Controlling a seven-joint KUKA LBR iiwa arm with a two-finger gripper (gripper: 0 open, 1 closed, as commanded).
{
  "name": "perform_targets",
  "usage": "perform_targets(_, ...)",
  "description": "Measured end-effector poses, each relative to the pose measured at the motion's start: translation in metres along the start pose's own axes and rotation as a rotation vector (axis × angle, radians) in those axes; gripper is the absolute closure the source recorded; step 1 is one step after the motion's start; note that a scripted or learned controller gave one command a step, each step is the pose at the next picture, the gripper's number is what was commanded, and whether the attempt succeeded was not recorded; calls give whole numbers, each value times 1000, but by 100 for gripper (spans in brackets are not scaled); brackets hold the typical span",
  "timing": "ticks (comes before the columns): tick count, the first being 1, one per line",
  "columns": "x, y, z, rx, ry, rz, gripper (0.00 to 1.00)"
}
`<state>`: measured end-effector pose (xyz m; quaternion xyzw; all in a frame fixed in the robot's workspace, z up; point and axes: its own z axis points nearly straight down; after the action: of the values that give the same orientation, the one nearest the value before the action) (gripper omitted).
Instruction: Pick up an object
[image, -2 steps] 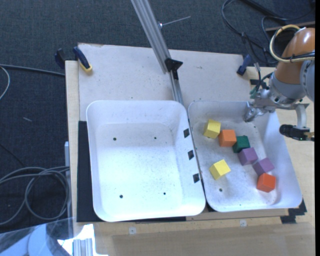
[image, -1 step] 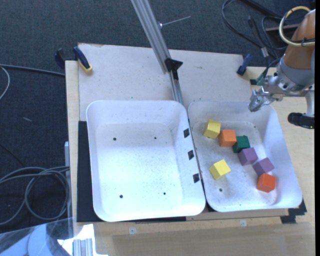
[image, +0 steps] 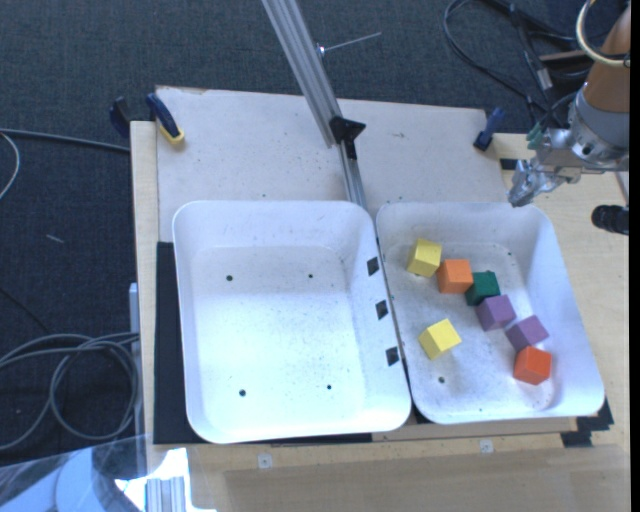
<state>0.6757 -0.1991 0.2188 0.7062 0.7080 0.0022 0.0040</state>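
Note:
The right bin holds several small blocks: a yellow one at the back, an orange one, a green one, two purple ones, a second yellow one and a red-orange one near the front. My gripper hangs above the bin's back right corner, apart from every block. Nothing shows between its fingers.
The left bin lies beside the right one. A slanted metal rail crosses the board behind the bins. Blue clamps sit at the board's back corners. Cables lie on the floor at left.

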Motion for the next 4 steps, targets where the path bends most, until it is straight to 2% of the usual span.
perform_targets(1, 0, 2, -49, 1, 0, 0, 100)
perform_targets(2, 50, -6, -56, 9, 5, -4, 100)
perform_targets(3, 104, -12, -41, 11, 5, -4, 100)
perform_targets(4, 153, -21, -46, 10, 5, -4, 100)
